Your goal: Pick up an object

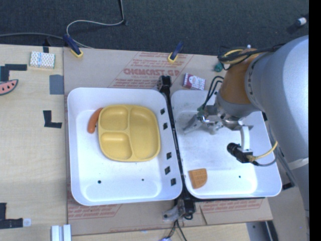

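A small orange-brown piece shaped like a slice of toast (198, 177) lies near the front left corner of the right bin (261, 185). In the left bin (83, 179) a yellow divided plate (129, 132) lies flat, and an orange sausage-shaped piece (92, 120) rests against its left edge. My gripper (192, 124) hangs low over the upper left part of the right bin, close to the wall between the bins, pointing left. It is well behind the toast piece, and nothing shows in it.
The grey arm with its orange band (235, 82) covers the right bin's far right side. A small red and white packet (193, 81) lies on the cardboard behind the bins. Black clips (168, 154) line the divider between the bins.
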### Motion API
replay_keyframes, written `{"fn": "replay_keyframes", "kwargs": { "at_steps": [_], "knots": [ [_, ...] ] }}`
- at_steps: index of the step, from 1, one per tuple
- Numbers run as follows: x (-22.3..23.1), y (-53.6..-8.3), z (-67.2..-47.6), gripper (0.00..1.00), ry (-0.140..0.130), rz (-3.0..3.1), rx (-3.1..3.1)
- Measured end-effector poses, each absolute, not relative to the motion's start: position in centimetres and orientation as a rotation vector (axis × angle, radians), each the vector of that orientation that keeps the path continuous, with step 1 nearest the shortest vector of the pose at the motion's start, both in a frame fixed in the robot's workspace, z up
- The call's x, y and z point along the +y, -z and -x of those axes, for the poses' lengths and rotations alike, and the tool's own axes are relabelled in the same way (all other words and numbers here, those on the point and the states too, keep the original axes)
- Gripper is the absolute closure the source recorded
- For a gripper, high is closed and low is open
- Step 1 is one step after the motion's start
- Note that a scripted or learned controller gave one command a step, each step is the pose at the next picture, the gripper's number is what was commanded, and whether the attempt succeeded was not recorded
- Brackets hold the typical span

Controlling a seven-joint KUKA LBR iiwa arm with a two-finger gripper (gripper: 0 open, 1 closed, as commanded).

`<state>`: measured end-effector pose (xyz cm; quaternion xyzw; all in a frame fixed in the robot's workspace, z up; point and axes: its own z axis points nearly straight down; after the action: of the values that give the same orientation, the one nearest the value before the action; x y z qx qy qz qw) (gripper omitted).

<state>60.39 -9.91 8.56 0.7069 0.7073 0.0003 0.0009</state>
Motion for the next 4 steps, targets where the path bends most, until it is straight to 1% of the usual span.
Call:
{"fn": "replay_keyframes", "kwargs": {
  "at_steps": [1,2,3,4],
  "knots": [
    [-10.0,-8.6,-49.1,0.00,0.002,-2.224,2.220],
    [-10.7,-8.6,-58.0,0.00,-0.004,-2.216,2.219],
    [-9.9,-8.5,-64.6,0.00,-0.001,-2.217,2.223],
    [-4.8,-18.5,-66.9,0.00,0.000,-2.217,2.223]
  ]
}}
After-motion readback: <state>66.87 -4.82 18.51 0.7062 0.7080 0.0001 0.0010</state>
